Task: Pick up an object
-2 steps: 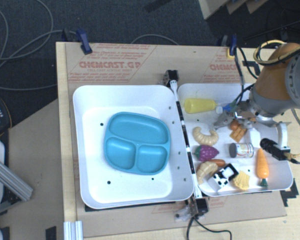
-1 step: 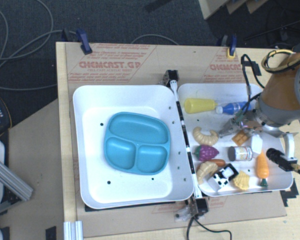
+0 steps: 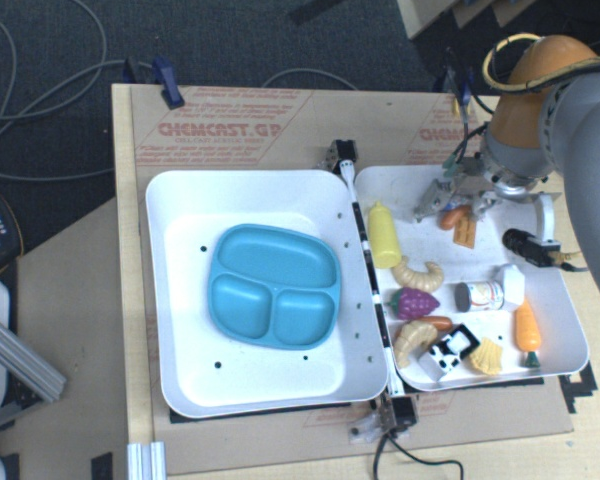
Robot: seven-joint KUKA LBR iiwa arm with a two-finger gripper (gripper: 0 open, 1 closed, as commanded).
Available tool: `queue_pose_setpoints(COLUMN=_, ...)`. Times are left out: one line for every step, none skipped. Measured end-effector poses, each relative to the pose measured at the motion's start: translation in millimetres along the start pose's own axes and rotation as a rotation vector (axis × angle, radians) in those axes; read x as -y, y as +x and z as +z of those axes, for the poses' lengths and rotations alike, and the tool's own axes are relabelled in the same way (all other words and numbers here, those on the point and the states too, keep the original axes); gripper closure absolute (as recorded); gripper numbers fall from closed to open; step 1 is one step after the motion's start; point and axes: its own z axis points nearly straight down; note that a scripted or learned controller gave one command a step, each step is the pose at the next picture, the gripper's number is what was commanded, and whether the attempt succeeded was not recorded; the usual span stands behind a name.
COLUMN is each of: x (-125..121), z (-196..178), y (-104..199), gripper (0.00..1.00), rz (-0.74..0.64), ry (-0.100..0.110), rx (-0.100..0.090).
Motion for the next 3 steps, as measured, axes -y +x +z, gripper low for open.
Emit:
queue_pose_setpoints(x=4.1, z=-10.1, y=-4.6, gripper=1.0, rz=0.007, ry=0.0, rx=0.003)
queue_pose_setpoints(x=4.1, z=-1.7, y=60.6, gripper=1.0, rz=0.005, ry=0.007, rx=0.0)
queue_pose_setpoints(x=80.3, z=-104.6, y=105.3, gripper=1.0, rz=0.001, ry=-0.024, rx=-0.006)
